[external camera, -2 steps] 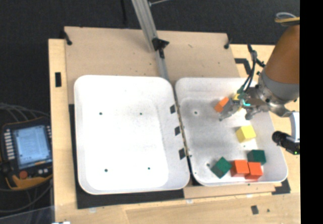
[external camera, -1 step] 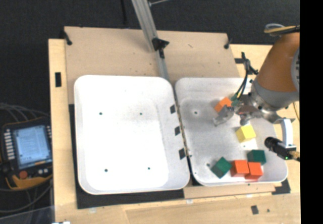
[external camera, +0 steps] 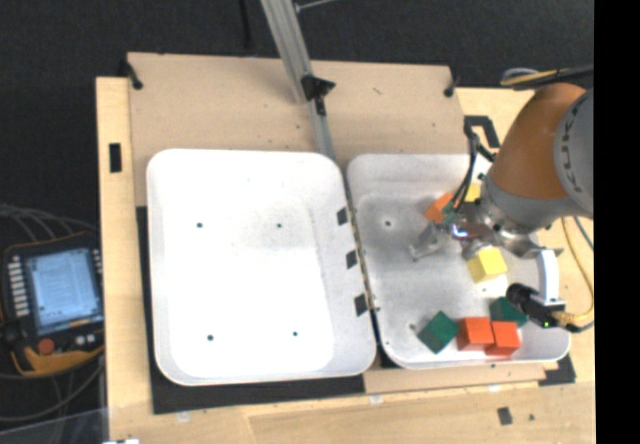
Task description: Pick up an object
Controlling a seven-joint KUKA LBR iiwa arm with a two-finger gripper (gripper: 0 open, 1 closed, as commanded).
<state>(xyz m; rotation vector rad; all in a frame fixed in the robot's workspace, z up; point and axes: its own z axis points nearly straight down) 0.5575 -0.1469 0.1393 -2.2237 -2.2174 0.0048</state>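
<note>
Objects: loose blocks lie in the right bin [external camera: 400, 182]. A yellow cube [external camera: 487, 264], matte and tilted, sits just below the wrist.
Front row: a dark green block [external camera: 436, 331], flat-faced and turned diamond-wise, lies by the right bin's near wall. Beside it to the right are two orange-red blocks [external camera: 489, 334], touching each other. Another dark green piece [external camera: 506, 310] sits just behind them.
Orange piece: a small orange shape [external camera: 440, 207] shows at the wrist's left edge, partly covered; its form is hard to make out.
Gripper [external camera: 428, 244]: grey metal, reaching left from the wrist to the floor of the right bin, well left of the yellow cube.
Jaws: cannot tell how they stand; the tip is small and blurred. No block is seen at it.
Arm [external camera: 540, 157]: rounded orange band over a grey shell, cut off at the right.
Right bin: shallow white tray with rounded corners and a dull, faintly speckled floor. Its right side is hidden under the arm.
Left bin [external camera: 250, 262]: same white tray, touching the right bin's left wall, with a few dark dots on its floor.
Bench [external camera: 200, 102]: flat tan board under both bins.
Pole [external camera: 285, 22]: slim grey metal strut slanting up behind the right bin.
Pendant [external camera: 55, 297]: handheld screen unit, far left of the left bin, cut at the edge.
</note>
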